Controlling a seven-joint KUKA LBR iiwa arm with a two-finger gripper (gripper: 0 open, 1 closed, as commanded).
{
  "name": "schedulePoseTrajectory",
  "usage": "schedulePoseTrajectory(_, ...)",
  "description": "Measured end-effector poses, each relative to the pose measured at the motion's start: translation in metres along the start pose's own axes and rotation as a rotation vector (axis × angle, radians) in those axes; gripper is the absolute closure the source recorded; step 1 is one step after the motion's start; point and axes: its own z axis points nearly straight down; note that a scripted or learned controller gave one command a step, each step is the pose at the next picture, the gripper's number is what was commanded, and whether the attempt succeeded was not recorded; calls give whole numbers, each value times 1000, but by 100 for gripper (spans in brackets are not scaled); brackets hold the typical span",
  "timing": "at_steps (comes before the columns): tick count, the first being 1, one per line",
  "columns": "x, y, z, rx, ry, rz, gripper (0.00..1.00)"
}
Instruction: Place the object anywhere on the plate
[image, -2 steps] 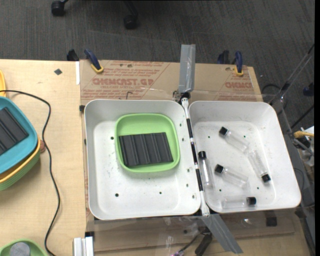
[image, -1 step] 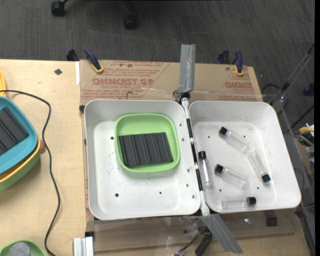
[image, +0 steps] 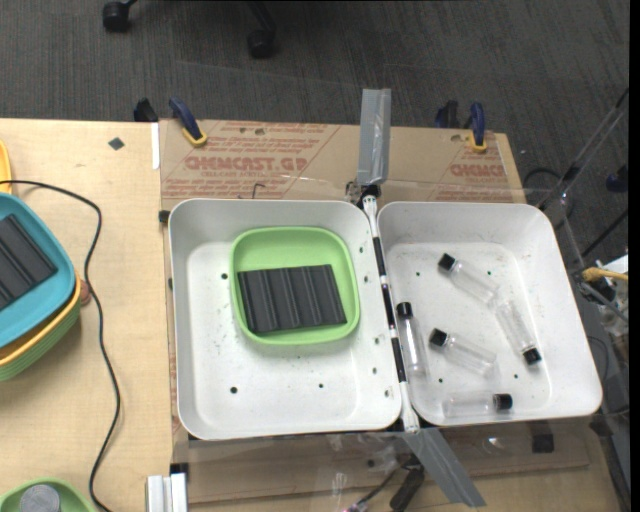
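We see the green plate (image: 293, 258) waiting in the left bin (image: 200, 380), vials (image: 468, 279) lying loose in the right bin (image: 560, 300) as pick stock; the end effector's state we cannot tell.

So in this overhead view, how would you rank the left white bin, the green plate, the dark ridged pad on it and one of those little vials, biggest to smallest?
1. left white bin
2. green plate
3. dark ridged pad
4. vial; the other vials look alike.

The pose of the arm and its wrist, and the state of its gripper, cannot be told here.
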Motion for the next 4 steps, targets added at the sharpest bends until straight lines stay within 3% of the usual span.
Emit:
schedulePoseTrajectory(1,0,0,-37,-2,3,-6,0)
schedulePoseTrajectory(4,0,0,6,0,1,0,0)
